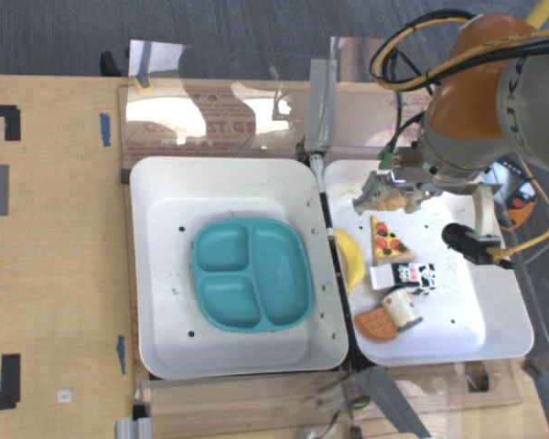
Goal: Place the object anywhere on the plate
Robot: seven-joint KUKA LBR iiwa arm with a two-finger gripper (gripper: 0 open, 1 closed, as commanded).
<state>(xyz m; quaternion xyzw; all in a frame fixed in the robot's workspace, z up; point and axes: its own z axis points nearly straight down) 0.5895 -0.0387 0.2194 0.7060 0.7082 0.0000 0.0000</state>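
A teal divided plate [253,274] lies in the middle of the left bin [156,199]. The right bin [503,318] holds several toy foods: a yellow banana [350,256] against its left wall, a pizza slice [387,240], a black-and-white carton [412,276], a white cylinder [403,307] and a brown cookie [376,325]. My gripper [390,196] hangs over the upper left part of the right bin, just above the pizza slice's tip. Its fingers are spread open, and a small tan piece [391,205] shows below them; I cannot tell what it is.
The bins' shared wall [328,236] runs between the plate and the toys. A black part with a white piece [471,238] hangs by the wrist at the right. Yellow and black cables [412,39] loop above the arm. A clear panel [220,108] stands behind the bins.
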